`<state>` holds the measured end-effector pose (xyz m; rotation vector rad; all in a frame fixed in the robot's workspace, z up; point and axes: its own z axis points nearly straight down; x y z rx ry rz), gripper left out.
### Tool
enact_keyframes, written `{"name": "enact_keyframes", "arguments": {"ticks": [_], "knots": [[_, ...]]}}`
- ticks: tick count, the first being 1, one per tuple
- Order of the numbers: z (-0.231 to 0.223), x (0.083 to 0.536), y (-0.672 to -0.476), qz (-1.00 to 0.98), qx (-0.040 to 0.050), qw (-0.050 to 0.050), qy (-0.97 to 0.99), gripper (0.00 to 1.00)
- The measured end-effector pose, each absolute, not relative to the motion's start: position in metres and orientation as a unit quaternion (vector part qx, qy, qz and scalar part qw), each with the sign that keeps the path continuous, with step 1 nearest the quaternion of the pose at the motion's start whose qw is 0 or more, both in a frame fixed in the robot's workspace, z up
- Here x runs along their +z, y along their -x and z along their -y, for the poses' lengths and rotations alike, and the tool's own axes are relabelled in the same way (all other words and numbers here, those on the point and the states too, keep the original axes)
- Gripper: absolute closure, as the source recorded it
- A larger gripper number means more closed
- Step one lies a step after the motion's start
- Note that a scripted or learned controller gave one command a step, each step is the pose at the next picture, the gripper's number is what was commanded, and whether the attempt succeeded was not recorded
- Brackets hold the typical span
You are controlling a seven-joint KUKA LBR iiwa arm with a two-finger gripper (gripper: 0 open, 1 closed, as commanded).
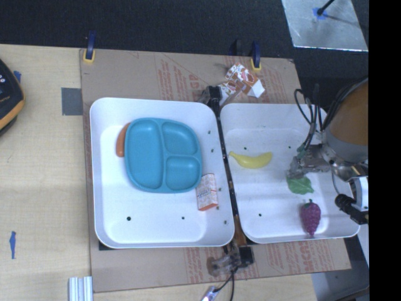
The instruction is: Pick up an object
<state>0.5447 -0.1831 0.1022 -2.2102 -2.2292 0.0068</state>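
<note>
In the right bin (269,227) lie a yellow banana (251,160), a green leafy piece (299,184) and a purple bunch of grapes (309,216). My gripper (305,167) hangs low over the bin's right side, right above the green leafy piece and touching or nearly touching its top edge. The arm's grey wrist and orange band hide much of it. In the left bin (109,218) a blue divided plate (163,154) covers most of an orange object (119,142); a small printed carton (207,192) lies at the plate's lower right.
The two bins sit side by side on brown cardboard on a wooden bench. A crumpled wrapper (242,82) lies behind the bins. Black cables (308,111) loop above the right bin's far right corner. A yellow-black device (7,99) sits at the left edge.
</note>
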Motion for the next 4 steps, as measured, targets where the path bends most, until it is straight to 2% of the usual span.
{"name": "enact_keyframes", "arguments": {"ticks": [1, 2, 3, 4], "knots": [[0.183, 0.102, -0.545, 0.710, 0.0025, 0.001, 0.704, 0.00], [0.206, 0.212, -0.630, 0.708, 0.0001, -0.001, 0.706, 0.00], [0.212, 0.091, -0.572, 0.709, 0.0015, 0.001, 0.705, 0.00], [0.185, 0.091, -0.520, 0.709, 0.0015, 0.002, 0.706, 0.00]]}}
